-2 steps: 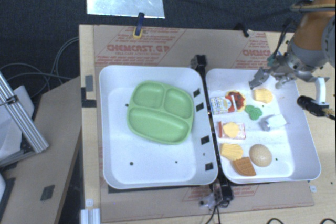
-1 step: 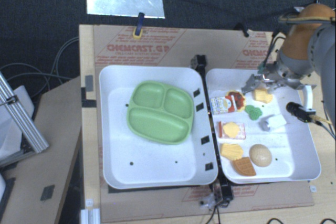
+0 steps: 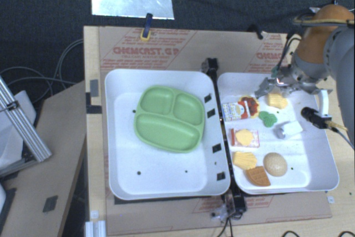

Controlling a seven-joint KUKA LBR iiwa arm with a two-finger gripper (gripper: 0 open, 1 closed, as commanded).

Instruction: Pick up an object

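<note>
The right bin [image 3: 319, 161] holds several small toy foods. Among them are a yellow wedge [image 3: 277, 100], a red piece [image 3: 248, 104], a small printed carton [image 3: 233, 111], a green piece [image 3: 268, 118] and a grey-white piece [image 3: 288, 129]. A flat packet [image 3: 244, 137], a yellow chip [image 3: 244, 160], a brown cookie [image 3: 258, 176] and a beige ball [image 3: 274, 164] lie nearer the front. My gripper [image 3: 270, 85] hangs over the bin's far part, just above and left of the yellow wedge, and I see nothing held in it.
The left bin [image 3: 119, 136] holds a green divided tray [image 3: 169, 118]. A black divider [image 3: 217, 119] runs between the bins. A black part [image 3: 315, 117] sticks out over the right bin's right side. The grey arm [image 3: 324, 47] comes in from the upper right.
</note>
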